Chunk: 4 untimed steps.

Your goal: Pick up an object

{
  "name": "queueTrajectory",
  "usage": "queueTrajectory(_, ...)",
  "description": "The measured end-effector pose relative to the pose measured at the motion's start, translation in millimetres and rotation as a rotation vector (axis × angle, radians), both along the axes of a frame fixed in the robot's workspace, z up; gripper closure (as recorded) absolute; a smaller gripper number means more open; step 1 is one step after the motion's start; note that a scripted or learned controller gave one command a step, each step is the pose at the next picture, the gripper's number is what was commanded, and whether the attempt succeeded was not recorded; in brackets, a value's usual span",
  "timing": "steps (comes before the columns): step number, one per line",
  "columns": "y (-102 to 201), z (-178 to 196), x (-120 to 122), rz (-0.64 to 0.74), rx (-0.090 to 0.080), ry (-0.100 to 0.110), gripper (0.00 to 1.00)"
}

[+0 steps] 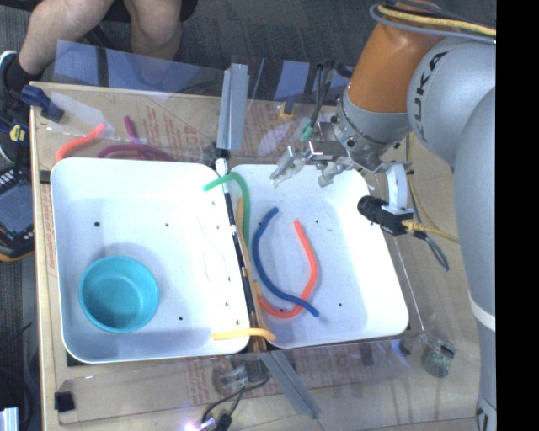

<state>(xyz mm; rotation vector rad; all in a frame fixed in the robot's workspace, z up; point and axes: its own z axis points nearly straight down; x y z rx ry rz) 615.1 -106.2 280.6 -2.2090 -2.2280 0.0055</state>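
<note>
A robotics lab: a grey industrial arm with an orange band (421,76) reaches over a brown plywood bench (168,114) bearing two shallow white plastic bins (67,194), with loose cables (429,231) and a seated person's knees (101,25) beyond.

Brown bench (152,105) bearing two shallow white bins: left bin (63,194) and right bin (379,286), touching side by side. Beyond the left bin, directly on the bench, an orange tube (77,141) and a magenta tube (135,151).

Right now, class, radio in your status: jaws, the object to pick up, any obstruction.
Gripper open over right bin's far edge, holding nothing. Blue rope and orange rope lie below, untouched. Nothing blocking.
</note>
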Motion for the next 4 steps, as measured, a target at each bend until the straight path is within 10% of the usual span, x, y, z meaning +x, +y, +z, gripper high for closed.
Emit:
queueTrajectory(2, -79.6, -189.5, -24.1, -0.036, 0.001, -0.001, 0.00)
queueTrajectory(3, -81.4, -178.6, -23.8, -0.032, -0.004, 0.000, 1.00)
queueTrajectory(4, -2.4, -99.7, 0.2, -0.040, 0.000, -0.003, 1.00)
